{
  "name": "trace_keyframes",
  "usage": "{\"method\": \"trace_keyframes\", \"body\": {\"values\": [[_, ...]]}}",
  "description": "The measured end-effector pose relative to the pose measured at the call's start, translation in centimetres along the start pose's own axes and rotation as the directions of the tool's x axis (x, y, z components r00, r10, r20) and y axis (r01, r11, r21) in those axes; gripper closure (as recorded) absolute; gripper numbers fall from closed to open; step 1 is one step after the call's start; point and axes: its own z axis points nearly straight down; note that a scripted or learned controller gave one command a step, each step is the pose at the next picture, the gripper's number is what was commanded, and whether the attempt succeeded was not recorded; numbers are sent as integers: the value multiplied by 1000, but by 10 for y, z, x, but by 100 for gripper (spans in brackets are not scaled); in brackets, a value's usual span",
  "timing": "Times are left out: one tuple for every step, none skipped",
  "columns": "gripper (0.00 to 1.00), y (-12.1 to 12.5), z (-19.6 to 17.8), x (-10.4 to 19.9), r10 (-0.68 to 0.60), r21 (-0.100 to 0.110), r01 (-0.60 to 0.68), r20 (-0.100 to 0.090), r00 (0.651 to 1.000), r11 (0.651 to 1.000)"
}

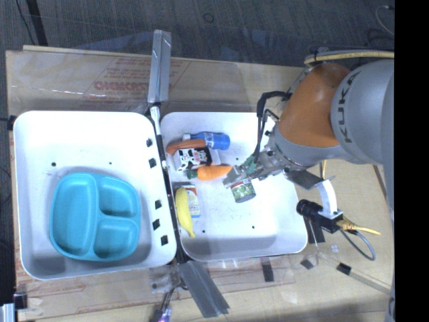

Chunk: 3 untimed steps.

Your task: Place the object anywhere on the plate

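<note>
A blue plate (96, 215) with three compartments lies in the left bin (33, 139). My gripper (241, 178) reaches over the middle of the right bin (268, 237). A small can (243, 191) with a green and silver label sits tilted right at the gripper's tip, touching it or just below it. I cannot make out whether the can is gripped. An orange carrot (213, 173) lies just left of the gripper.
The right bin also holds a banana (183, 210) along its left wall, a small packet (194, 203) beside it, a blue bottle (216, 141), an orange-brown piece (185, 143) and a black and white item (194, 157). A metal divider (159, 72) separates the bins.
</note>
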Motion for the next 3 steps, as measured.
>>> {"method": "trace_keyframes", "body": {"values": [[100, 11, 9, 73, 55, 6, -55, -3, 998, 998], [100, 1, 9, 151, -34, 6, 34, -3, 999, 999], [100, 34, 6, 229, -102, 3, 102, -2, 995, 995]]}}
